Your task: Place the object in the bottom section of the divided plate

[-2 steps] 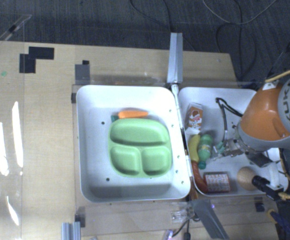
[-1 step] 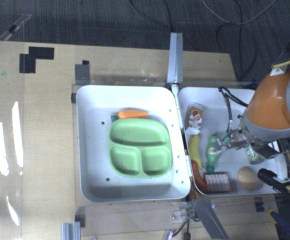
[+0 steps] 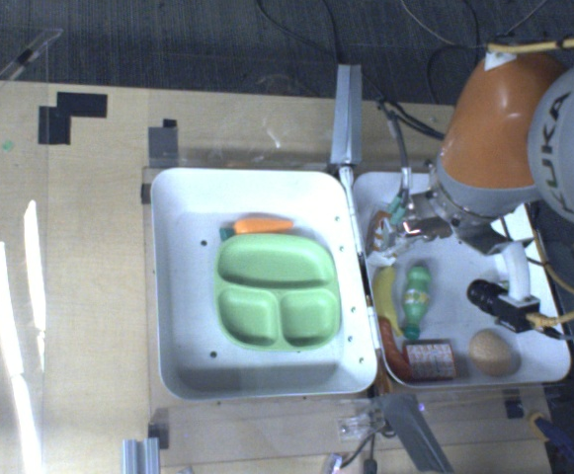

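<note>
A green divided plate [image 3: 275, 289] lies in the left bin [image 3: 183, 265], with one wide section at the far side and two small sections at the near side. All its sections are bare. An orange carrot [image 3: 262, 225] lies just beyond the plate's far rim, beside a small teal piece [image 3: 226, 233]. My gripper [image 3: 397, 227] hangs low over the far left corner of the right bin [image 3: 548, 363], above the yellow banana [image 3: 384, 294] and the green bottle [image 3: 416, 299]. A small brownish thing [image 3: 379, 233] shows right at the gripper's tip; whether it is held is unclear.
In the right bin lie a red and white packet [image 3: 429, 359], a brown egg-shaped thing [image 3: 493, 353] and a red piece [image 3: 391, 342] along the left wall. A metal divider bar [image 3: 347, 117] stands between the bins at the back.
</note>
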`<state>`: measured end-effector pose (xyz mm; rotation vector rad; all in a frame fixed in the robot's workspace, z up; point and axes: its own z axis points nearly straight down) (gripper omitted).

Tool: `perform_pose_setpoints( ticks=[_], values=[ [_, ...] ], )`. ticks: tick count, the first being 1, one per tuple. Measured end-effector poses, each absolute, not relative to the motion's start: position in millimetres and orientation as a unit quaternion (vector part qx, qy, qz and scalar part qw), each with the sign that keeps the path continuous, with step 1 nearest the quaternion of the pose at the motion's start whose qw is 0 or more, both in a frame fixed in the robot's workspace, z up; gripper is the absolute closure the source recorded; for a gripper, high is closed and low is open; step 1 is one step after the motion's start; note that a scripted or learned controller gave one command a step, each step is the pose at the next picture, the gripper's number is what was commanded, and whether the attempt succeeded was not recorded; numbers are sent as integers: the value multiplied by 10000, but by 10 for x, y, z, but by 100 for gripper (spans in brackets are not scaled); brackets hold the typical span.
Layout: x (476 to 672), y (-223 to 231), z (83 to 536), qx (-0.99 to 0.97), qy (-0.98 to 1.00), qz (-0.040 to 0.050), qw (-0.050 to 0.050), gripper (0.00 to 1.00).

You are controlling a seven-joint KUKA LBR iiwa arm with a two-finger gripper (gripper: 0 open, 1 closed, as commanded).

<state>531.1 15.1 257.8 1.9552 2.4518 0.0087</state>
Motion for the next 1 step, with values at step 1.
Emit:
perform_pose_setpoints(
  ticks=[1],
  values=[
    [5056, 1061, 2250, 4754, 8798, 18, 17, 100]
  ],
)
